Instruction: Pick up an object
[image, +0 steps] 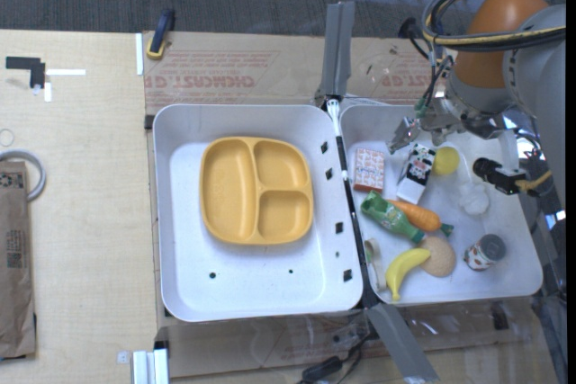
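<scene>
Gripper [409, 132] hangs over the upper part of the right bin [513, 288], fingers spread, nothing between them. The metal fingers blur against the white floor, so their tips are hard to trace. Just at four o'clock of them lies a black-and-white carton [417, 171], a lemon [445, 161] touching its right side. At seven o'clock, a red-patterned box [368, 168]. Farther down: a green packet [389, 218] partly under a carrot [417, 213], then a banana [404, 269] against a tan round thing [439, 258], and a small can [484, 252] at the lower right. Something clear near the right wall is too faint to identify. The arm [499, 31] covers that bin's far corner. The left bin [180, 283] holds a yellow plate [256, 190].
</scene>
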`<state>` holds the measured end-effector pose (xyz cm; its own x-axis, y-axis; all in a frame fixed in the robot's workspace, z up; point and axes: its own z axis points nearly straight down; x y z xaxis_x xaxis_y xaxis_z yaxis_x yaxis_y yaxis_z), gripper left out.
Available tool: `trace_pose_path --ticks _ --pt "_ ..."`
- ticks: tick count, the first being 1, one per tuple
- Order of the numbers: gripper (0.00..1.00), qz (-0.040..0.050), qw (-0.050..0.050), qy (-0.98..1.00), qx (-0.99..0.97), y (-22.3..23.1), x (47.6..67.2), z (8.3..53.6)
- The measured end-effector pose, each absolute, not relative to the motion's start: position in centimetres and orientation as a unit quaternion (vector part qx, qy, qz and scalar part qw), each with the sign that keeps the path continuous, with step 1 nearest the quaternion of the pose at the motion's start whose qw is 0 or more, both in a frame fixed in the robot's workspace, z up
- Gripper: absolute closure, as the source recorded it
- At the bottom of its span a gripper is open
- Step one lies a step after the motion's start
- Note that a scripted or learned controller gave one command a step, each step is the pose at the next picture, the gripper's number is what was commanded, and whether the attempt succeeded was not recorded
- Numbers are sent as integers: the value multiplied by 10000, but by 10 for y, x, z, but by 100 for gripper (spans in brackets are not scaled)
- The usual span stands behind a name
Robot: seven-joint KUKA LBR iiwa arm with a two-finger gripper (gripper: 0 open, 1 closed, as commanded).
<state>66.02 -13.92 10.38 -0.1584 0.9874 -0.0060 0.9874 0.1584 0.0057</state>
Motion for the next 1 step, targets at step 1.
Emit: trace_pose_path --ticks 1 --pt "0 1 8 7543 6565 -157 600 93"
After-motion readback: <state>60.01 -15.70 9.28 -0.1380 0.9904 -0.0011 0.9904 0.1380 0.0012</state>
